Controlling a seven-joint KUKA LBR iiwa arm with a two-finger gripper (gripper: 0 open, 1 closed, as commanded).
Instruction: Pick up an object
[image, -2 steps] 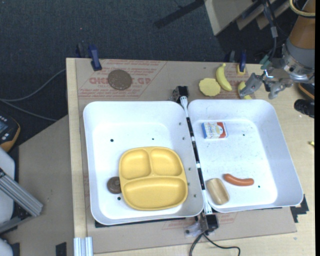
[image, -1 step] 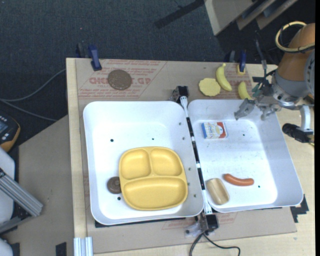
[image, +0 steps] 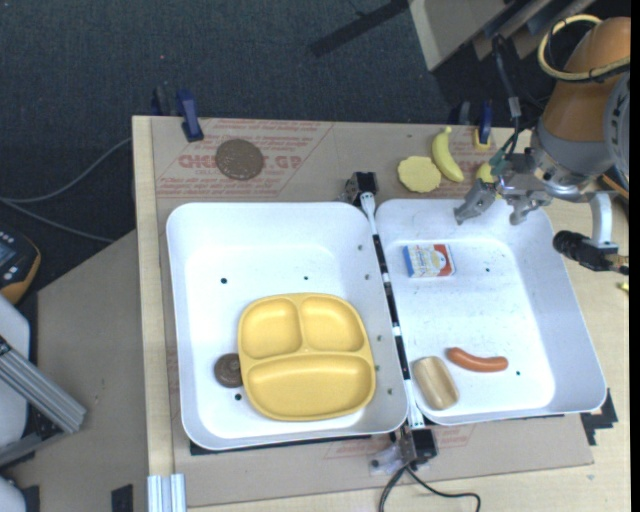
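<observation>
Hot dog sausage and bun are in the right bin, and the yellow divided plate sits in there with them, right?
Not quite. The camera view shows the yellow divided plate in the left bin. The sausage and bun are in the right bin, as you said.

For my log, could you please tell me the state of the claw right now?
Claw: open, holding nothing, above the far edge of the right bin.

A robotics lab: a flat brown cardboard-topped bench (image: 300, 150) held by blue clamps (image: 187, 113) stands on dark carpet (image: 100, 60), with loose black cables (image: 60, 195) trailing, silver aluminium framing (image: 40, 390) at the left, and toy plastic food in two shallow white plastic bins (image: 200, 260).
</observation>
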